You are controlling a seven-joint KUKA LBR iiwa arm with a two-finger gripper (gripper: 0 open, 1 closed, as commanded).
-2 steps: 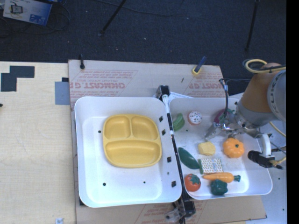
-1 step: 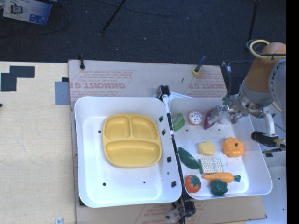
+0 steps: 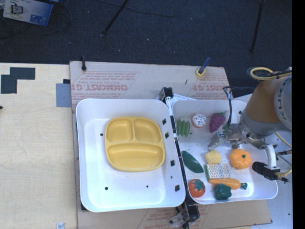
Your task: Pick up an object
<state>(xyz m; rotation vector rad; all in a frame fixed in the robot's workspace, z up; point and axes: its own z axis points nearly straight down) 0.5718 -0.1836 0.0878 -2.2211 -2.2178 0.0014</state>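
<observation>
A: What crowds the pumpkin?
B: Gripper hangs just up-left of it, fingers spread a little, holding nothing. Yellow block sits left, carrot below, purple piece above-left.
A: Free room?
B: Right bin's rim runs close on the pumpkin's right; the left bin carries a yellow tray.

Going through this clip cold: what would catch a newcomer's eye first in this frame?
Probably the yellow divided tray, lying alone in the left bin. Next, the bright cluster of toy foods in the right bin: an orange pumpkin, a tomato, a carrot and a purple piece. The gripper hangs over that bin beside the pumpkin.
</observation>
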